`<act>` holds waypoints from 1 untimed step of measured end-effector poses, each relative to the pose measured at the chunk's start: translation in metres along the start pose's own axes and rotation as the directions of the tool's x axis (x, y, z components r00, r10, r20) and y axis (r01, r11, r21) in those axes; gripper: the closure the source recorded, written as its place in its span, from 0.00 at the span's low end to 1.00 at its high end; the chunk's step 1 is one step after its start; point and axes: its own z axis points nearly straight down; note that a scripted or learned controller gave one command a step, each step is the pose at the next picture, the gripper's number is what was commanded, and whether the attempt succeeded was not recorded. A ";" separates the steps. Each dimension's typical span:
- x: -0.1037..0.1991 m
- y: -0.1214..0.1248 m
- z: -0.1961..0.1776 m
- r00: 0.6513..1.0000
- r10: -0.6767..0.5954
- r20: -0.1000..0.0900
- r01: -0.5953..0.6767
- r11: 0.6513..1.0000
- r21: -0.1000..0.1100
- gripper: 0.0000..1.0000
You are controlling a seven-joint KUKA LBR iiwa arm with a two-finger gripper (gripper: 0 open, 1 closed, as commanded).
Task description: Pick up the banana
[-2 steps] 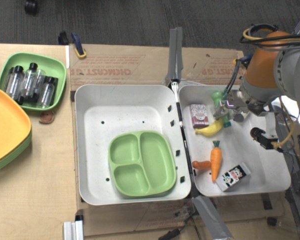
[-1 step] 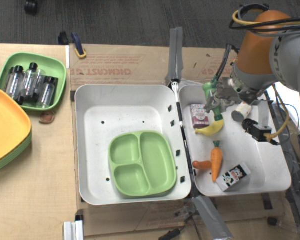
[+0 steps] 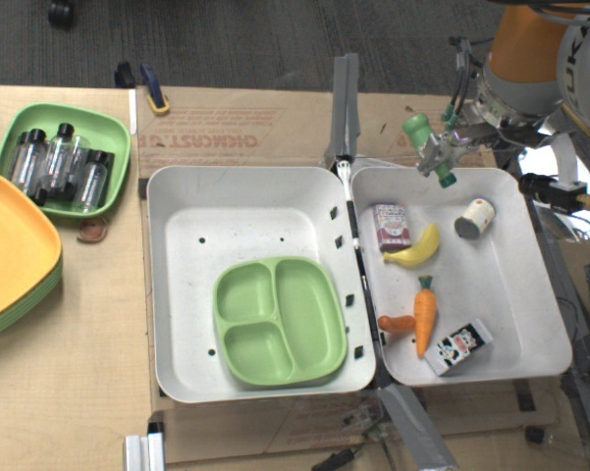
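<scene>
Jaws: open, green-tipped, nothing between them.
Gripper [image 3: 431,152]: above the right bin's far rim.
Banana [image 3: 416,248]: in the right bin [image 3: 530,292], just beside a pink carton [image 3: 393,226].
Carrot [image 3: 425,312]: nearer, upright.
Tray [image 3: 278,318]: green, in the left bin [image 3: 177,263].

Single fixed camera above bench [image 3: 226,126], angled down, both bins [image 3: 177,204] framed, mid-distance.

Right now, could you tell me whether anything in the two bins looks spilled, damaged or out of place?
Nothing stands out. The banana, carrot, pink carton and milk carton lie loose but intact in the right bin; the green tray sits flat, slightly askew, in the left bin.
</scene>
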 end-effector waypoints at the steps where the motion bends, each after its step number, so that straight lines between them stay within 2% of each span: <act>1: 0.032 0.009 0.016 0.941 -0.337 -0.002 0.337 0.941 0.001 1.00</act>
